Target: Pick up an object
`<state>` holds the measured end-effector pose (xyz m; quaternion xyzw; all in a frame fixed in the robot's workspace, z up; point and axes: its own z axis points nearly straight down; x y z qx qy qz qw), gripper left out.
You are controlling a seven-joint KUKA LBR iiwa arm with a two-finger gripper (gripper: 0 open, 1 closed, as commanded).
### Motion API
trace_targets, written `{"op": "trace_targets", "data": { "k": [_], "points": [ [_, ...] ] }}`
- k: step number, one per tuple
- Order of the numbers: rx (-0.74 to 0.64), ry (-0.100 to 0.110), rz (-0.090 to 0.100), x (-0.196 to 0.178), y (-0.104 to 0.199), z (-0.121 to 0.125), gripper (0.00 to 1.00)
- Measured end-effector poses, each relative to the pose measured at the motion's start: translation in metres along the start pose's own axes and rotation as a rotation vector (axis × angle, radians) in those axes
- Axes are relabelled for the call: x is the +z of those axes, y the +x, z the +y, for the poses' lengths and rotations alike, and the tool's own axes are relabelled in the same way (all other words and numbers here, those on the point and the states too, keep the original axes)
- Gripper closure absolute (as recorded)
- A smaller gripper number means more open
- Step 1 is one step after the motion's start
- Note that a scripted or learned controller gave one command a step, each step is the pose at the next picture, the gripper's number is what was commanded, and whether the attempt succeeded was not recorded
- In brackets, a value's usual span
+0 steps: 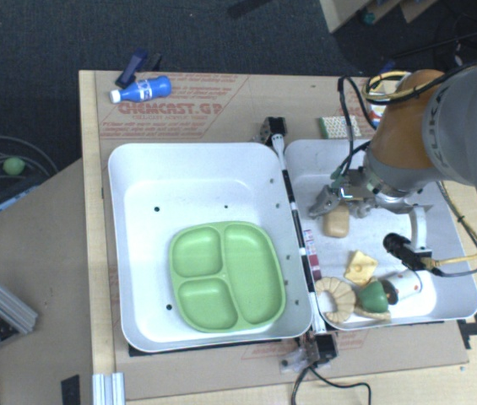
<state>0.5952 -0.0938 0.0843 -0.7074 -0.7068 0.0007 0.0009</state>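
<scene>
My gripper [337,206] is low over the near-left part of the right bin [449,306] and stands open. A tan bread-like chunk [336,224] lies just below its fingertips, close to them but not clearly held. Nearer the front of that bin lie a yellow cheese wedge [360,267], a pale ridged croissant shape [337,299], a green pepper [376,298] and a small red and white piece [409,287]. The arm's grey body and orange band cover the back of this bin.
The left bin [137,175] holds a green divided plate [224,275]. A blue and white tube [143,89] lies on the bench behind the left bin. A ridge with clips [293,213] separates the bins.
</scene>
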Motion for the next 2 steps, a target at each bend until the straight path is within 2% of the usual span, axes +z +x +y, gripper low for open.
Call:
{"op": "trace_targets", "data": {
  "k": [1,2],
  "points": [
    [0.001,-0.002,0.0,-0.01,0.0,0.001,1.0],
    [-0.003,-0.005,0.001,-0.102,0.076,0.003,1.0]
  ]
}}
